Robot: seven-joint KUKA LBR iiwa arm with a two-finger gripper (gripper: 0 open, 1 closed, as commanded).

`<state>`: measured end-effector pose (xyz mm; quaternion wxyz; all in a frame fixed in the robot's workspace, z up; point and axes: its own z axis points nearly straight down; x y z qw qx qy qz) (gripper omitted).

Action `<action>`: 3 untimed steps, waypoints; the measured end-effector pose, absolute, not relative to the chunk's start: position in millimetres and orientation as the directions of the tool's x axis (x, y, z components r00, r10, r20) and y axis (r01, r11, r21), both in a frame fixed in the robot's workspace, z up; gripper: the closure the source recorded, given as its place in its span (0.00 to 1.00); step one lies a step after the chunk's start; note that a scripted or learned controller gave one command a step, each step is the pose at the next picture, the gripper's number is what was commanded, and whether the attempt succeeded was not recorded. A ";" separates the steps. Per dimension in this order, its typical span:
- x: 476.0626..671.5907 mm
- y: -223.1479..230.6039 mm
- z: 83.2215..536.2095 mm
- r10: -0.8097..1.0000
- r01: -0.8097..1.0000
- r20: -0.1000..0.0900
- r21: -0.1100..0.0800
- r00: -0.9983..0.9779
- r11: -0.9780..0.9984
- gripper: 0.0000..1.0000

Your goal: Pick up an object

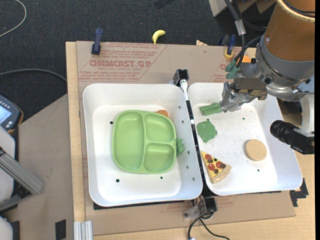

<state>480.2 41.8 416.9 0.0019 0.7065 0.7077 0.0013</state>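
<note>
White bins sit side by side on a cardboard sheet (125,64) printed with red lettering. Left bin (95,134): a green divided plate (144,142) lies flat near the centre, with an orange piece (162,113) showing at its upper right edge and a small green piece (180,145) just beside its right edge. Right bin (280,179): a green strip (210,109) lies at the upper left; below it, a green leaf-like piece (206,131); near the lower left, a pizza slice (216,167); to the right of centre, a tan disc (256,150). These four lie apart from one another. Arm (295,29), grey and orange, enters from the upper right. Gripper (231,103) is low over the upper left of the right bin, its tip touching or just beside the right end of the green strip. Whether its fingers are spread or closed cannot be told, and no object is seen between them. A yellow banana-shaped toy (158,35) lies on the dark floor beyond the cardboard.
</note>
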 end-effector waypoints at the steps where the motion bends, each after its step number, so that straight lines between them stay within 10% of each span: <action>1: 477.8 83.6 273.6 1.000 1.000 0.000 -0.012 -0.002 0.002 1.00; 2: 480.7 52.1 431.2 1.000 1.000 0.002 0.020 0.001 -0.001 1.00; 3: 479.1 66.4 376.1 1.000 1.000 0.000 -0.005 -0.001 0.001 1.00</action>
